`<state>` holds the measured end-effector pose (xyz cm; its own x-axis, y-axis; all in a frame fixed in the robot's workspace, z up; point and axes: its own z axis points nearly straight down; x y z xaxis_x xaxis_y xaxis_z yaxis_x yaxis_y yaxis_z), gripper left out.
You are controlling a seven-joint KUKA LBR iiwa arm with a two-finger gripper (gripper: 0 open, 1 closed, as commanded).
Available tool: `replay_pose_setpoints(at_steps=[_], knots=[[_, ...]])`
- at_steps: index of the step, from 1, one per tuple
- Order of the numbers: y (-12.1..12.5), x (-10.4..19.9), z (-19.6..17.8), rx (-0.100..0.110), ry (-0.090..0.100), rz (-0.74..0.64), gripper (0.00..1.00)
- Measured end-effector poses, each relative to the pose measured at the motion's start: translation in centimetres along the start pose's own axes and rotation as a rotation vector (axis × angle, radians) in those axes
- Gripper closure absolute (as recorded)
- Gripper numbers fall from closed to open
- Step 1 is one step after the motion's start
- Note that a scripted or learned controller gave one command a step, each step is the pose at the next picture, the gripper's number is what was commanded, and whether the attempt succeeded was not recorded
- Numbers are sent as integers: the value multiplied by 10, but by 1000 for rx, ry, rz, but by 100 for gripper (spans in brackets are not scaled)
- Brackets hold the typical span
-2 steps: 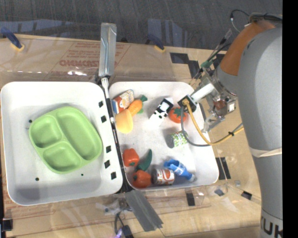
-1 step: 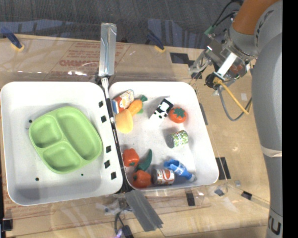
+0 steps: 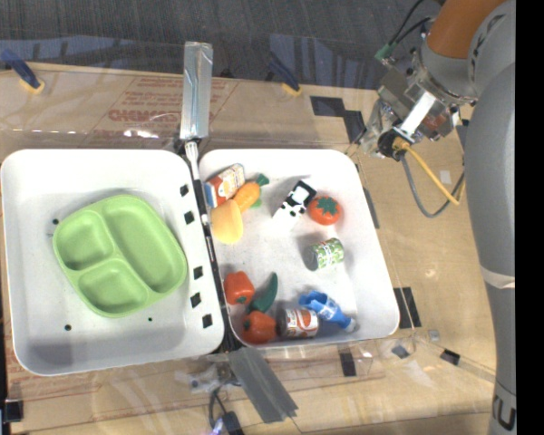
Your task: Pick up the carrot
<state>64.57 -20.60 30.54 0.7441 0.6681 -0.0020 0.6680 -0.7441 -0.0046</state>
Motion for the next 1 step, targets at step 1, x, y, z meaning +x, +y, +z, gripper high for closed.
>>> replay_pose_setpoints(at_steps=[1], knots=[[0, 0, 0, 1, -1, -1, 0]])
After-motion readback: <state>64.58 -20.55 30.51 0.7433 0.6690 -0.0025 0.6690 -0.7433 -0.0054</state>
